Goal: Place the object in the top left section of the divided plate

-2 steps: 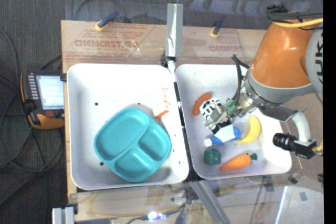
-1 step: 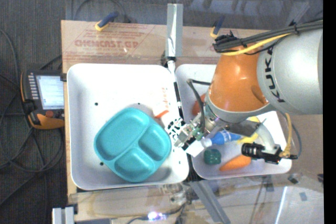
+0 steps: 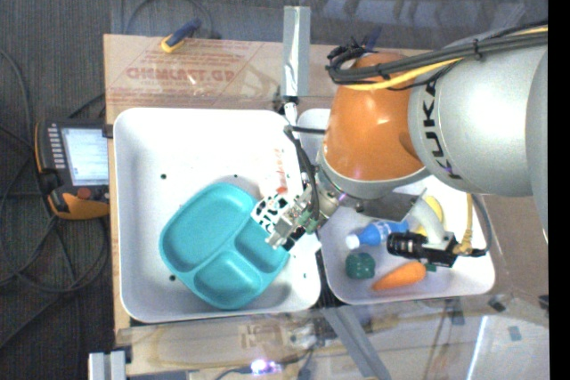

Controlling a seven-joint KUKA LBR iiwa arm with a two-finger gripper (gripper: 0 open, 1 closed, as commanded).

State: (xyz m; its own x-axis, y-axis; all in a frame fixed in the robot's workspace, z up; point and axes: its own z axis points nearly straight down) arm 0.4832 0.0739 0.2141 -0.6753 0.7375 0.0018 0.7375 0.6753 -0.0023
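Plate (image 3: 218, 249), teal and divided, sits tilted in the left bin (image 3: 142, 156). Over its right rim hangs the hand (image 3: 287, 222), touching or just above; I can't tell how open it is or whether it holds anything.

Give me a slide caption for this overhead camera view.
KUKA arm's end effector poised at the right edge of the teal divided plate in the left bin.

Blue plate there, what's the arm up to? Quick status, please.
Gripper over divided plate right edge, left bin. Plate sections bare. Carrot, bottle, green lump in right bin.
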